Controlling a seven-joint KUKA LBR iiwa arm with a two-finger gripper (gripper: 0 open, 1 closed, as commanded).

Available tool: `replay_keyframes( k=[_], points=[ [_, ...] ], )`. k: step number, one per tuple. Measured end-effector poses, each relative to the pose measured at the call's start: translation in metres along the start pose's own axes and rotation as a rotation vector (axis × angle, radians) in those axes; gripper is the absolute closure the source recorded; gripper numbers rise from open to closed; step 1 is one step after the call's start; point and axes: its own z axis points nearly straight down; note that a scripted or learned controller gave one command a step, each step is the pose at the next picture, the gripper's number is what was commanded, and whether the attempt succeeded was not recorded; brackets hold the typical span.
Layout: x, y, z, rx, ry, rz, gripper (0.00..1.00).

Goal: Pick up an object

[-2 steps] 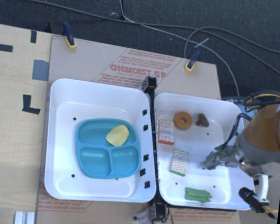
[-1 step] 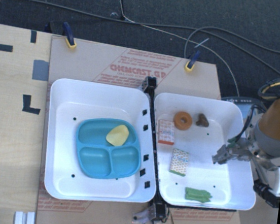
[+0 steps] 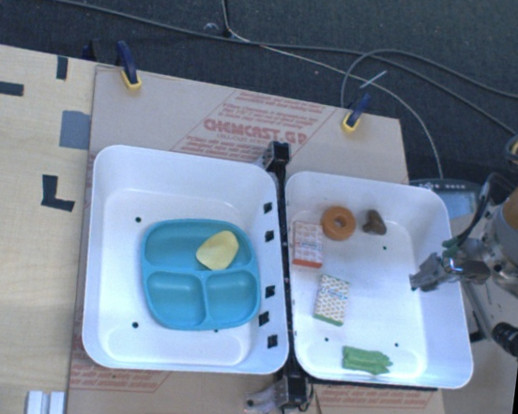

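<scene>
Over the right rim of the right bin (image 3: 454, 274), the hand (image 3: 427, 275) hung at the end of the arm (image 3: 512, 225), most of which was cut off by the edge of the view. Its dark tips were small and blurred, and I could not tell whether the hand stood wide or narrow; nothing could be seen held in it.

Within that bin lay five things, all apart from the hand. A brown ring (image 3: 338, 222) sat near the far wall, with a small dark lump (image 3: 374, 222) just beside it, too blurred to name. A red-and-white packet (image 3: 307, 245) lay near the divider, a pale patterned packet (image 3: 332, 299) lay nearer the middle, and a green object (image 3: 366, 360) rested by the near wall, its form hard to make out.

Beside it, the left bin (image 3: 114, 230) held a blue divided plate (image 3: 201, 275). A yellow piece (image 3: 217, 250) lay in the plate's far compartment, tilted over the inner ridge.

Both bins rested on a brown board (image 3: 251, 125) clamped to the desk (image 3: 12, 216) by two blue-and-yellow clamps (image 3: 126, 65). Cables (image 3: 226, 27) trailed over the dark floor beyond.
</scene>
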Motion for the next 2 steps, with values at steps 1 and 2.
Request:
replay_keyframes(
  k=[1, 2],
  points=[
    [0.059, 0.024, 0.002, 0.004, 0.003, -0.006, 1.00],
    [0.114, 0.033, 0.008, 0.005, 0.003, -0.005, 1.00]
  ],
)
